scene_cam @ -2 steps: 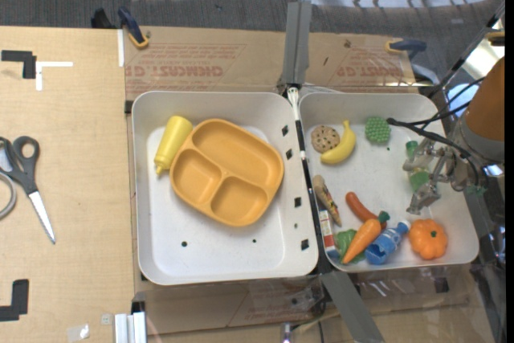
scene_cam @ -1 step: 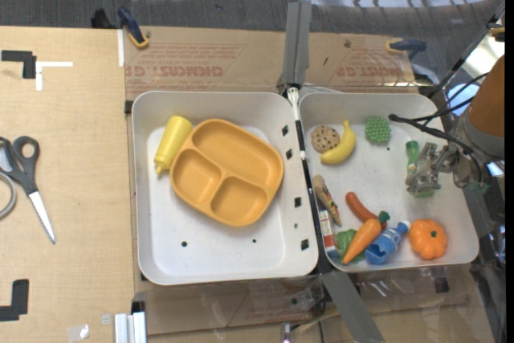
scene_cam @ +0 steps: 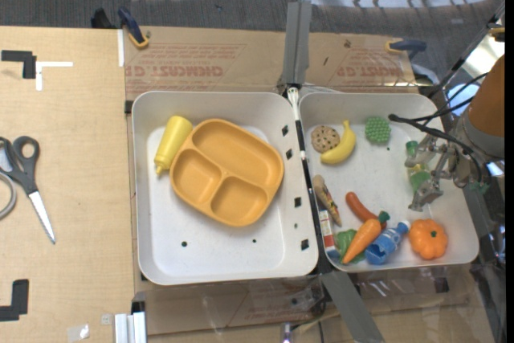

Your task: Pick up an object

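Orange pumpkin, upright, right bin's near-right corner

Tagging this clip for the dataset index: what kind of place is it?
Probably a robotics lab grasping bench, not a kitchen: two white bins clamped side by side on a work surface, toy food such as a banana and carrot, and scissors on the table beside them.

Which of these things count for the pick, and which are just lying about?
For the pick: gripper; right bin toys: banana, cookie, carrot, pumpkin.
Lying about: yellow tray, yellow bottle, scissors.
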